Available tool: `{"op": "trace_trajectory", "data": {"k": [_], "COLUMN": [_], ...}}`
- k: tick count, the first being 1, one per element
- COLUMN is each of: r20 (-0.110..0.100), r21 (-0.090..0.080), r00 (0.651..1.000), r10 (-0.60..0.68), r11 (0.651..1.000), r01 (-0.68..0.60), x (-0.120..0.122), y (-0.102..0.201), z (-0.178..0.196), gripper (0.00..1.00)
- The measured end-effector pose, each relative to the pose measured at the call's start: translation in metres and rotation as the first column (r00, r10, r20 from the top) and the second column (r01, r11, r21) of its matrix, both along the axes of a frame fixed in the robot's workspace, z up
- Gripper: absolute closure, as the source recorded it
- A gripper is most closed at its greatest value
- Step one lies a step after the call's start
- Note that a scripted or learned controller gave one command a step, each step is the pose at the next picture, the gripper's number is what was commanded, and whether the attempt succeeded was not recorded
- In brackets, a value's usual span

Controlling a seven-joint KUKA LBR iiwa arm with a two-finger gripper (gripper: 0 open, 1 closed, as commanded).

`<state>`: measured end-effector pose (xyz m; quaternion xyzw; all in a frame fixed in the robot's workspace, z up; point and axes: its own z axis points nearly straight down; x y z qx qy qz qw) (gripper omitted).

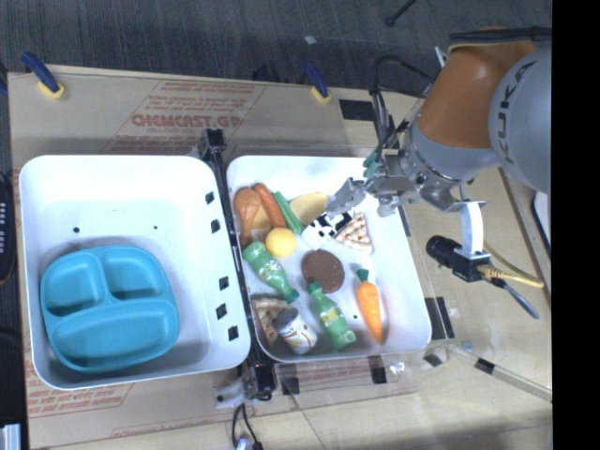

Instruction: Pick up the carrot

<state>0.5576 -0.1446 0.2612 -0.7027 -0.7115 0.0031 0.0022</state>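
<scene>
Carrot [371, 309] lies near the right bin's [410, 268] front right corner, well below and apart from the pincer [349, 198] hovering over the bin's upper middle; pincer's opening cannot be told, fingers blurred against clutter.

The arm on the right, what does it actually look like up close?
The arm is bulky and rounded: a grey shell with dark KUKA lettering and a broad orange band above the wrist. Thin black cables loop beside it. Its end narrows into the gripper, a cluster of small grey metal parts with a touch of green.
</scene>
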Motion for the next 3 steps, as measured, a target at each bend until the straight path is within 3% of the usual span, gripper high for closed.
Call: {"op": "trace_trajectory", "data": {"k": [1, 2, 3], "r20": [-0.012, 0.006, 0.004], "r21": [0.001, -0.001, -0.002], "r00": [1.000, 0.986, 0.984], "r10": [0.012, 0.166, 0.180], "r11": [1.000, 0.986, 0.984], "r01": [-0.012, -0.166, -0.180], "x": [-0.028, -0.067, -0.065], "y": [-0.049, -0.066, -0.065], "z": [-0.120, -0.169, -0.159], "gripper": [0.00, 0.00, 1.00]}}
